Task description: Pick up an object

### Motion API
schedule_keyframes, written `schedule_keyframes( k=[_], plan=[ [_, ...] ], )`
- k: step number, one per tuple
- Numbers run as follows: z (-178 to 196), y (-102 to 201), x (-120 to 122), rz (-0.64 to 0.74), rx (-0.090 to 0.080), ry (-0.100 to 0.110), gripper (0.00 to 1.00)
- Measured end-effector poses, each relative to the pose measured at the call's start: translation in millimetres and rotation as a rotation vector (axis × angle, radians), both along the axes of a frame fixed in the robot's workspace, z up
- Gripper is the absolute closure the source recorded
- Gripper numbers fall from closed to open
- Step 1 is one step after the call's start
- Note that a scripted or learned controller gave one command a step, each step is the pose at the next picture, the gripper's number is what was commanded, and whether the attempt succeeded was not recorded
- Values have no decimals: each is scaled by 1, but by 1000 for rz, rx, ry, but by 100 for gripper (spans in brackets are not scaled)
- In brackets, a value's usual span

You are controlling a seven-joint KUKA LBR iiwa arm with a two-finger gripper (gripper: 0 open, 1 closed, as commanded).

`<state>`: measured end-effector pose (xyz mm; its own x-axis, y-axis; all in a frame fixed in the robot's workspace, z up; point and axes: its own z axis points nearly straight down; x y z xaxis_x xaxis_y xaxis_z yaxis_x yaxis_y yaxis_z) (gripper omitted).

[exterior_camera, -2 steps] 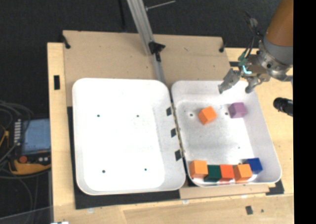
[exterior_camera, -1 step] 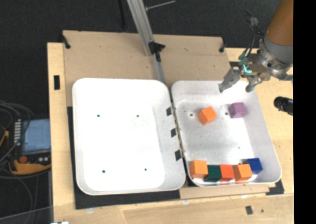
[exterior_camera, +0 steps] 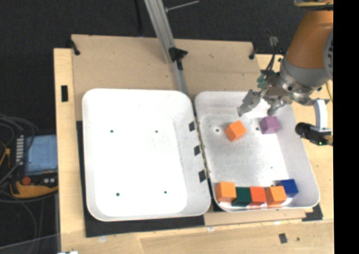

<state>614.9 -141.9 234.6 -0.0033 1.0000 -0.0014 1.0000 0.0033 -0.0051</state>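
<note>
In the right bin (exterior_camera: pixel 255 160), an orange block (exterior_camera: pixel 235 130) lies near the back, and a purple block (exterior_camera: pixel 270 124) lies a little to its right. My gripper (exterior_camera: pixel 261 106) hangs over the bin's back part, just behind both blocks. Its fingers (exterior_camera: pixel 247 104) are spread open with nothing between them. The purple block sits just in front of the right finger, and the orange block lies in front of the left finger. I cannot tell how high the gripper is above the bin floor.
A row of blocks lines the right bin's front wall: orange (exterior_camera: pixel 226 190), green (exterior_camera: pixel 243 195), red-orange (exterior_camera: pixel 257 194), orange (exterior_camera: pixel 275 194) and blue (exterior_camera: pixel 289 186). The left bin (exterior_camera: pixel 137 152) lies beside it. A metal pole (exterior_camera: pixel 162 28) slants up behind the bins.
</note>
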Motion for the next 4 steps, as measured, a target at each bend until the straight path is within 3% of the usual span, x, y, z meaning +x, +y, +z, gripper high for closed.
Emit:
schedule_keyframes(
  k=[2,3,4],
  plan=[
    [-93,2,4,-1,0,-1,0],
    [-79,1,6,-5,1,-10,100],
    [-28,8,13,1,1,-12,100]
  ],
)
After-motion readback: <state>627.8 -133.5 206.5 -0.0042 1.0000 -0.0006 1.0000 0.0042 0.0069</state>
